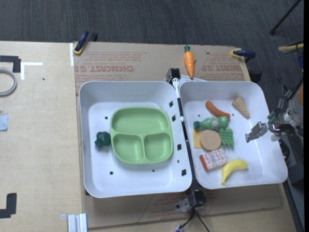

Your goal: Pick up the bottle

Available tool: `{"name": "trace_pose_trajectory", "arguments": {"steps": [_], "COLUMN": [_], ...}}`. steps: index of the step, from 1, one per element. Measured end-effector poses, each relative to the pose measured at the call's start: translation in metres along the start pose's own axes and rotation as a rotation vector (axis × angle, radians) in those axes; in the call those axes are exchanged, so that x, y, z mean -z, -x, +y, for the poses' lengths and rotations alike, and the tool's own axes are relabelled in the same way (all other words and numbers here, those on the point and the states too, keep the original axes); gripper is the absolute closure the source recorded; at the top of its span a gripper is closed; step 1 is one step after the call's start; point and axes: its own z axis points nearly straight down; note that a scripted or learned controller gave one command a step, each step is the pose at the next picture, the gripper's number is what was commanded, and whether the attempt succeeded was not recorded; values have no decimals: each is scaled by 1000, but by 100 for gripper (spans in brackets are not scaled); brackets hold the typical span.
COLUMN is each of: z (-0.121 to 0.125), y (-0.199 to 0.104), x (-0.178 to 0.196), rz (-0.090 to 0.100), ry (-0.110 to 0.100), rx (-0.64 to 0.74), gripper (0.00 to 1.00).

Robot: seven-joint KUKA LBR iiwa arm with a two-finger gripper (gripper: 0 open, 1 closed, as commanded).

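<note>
The bottle (211, 124) is green with a pale label. It lies on its side in the right bin (270, 170), left of centre, its neck pointing left. A round brown disc (210, 140) touches its lower side, and an orange sausage (217, 109) lies just behind it. My gripper (256, 132) hangs over the right part of the same bin, well to the right of the bottle and apart from it, with nothing seen in it.
Around the bottle lie a yellow slice (196, 139), a green leafy piece (227, 138), a red-and-white box (213, 159), a banana (233, 169) and a tan cone (240, 107). The left bin (91, 178) holds a green divided plate (142, 134) and broccoli (102, 139). A carrot (188, 62) lies behind the bins.
</note>
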Motion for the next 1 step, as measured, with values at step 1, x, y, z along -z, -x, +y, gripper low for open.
{"name": "trace_pose_trajectory", "arguments": {"steps": [1], "z": [0], "y": [0], "x": [9], "rz": [-1], "ry": [1], "rx": [0], "gripper": [100]}}
